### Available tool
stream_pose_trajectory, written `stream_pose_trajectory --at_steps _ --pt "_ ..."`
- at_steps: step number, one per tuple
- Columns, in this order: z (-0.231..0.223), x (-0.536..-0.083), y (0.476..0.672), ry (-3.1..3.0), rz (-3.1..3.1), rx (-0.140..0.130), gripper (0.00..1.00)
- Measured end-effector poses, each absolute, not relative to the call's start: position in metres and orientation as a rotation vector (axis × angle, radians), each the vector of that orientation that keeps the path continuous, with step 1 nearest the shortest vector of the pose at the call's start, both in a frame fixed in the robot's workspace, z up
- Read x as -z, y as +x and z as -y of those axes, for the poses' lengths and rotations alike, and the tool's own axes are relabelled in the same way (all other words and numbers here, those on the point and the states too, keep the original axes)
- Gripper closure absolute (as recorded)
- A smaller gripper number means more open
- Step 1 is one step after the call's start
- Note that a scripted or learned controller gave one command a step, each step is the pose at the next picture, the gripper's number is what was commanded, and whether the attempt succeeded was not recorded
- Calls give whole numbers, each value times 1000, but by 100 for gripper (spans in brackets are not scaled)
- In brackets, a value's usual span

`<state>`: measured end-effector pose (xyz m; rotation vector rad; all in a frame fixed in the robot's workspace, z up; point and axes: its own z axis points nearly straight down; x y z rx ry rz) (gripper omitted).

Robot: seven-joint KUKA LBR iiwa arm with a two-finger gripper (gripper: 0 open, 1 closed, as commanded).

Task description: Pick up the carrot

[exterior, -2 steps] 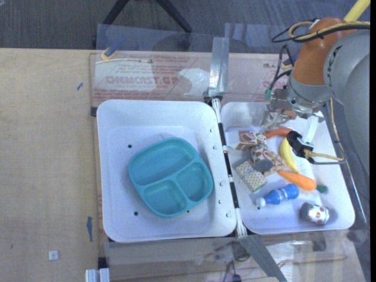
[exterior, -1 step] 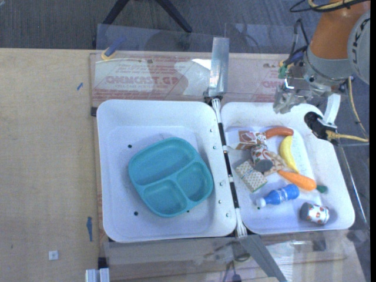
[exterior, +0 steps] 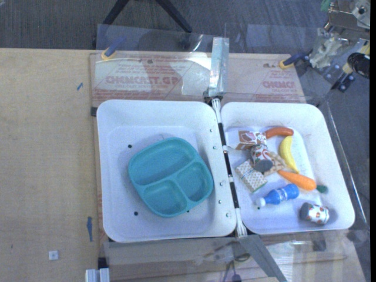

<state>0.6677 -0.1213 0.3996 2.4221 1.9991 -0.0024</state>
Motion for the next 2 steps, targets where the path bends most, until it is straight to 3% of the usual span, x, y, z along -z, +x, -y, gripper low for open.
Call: stream_pose_trajectory --at_steps 1,2 --pt "186 -428 648 2357 -2071 1 100" --pt "211 -434 668 2677 -1639 1 100"
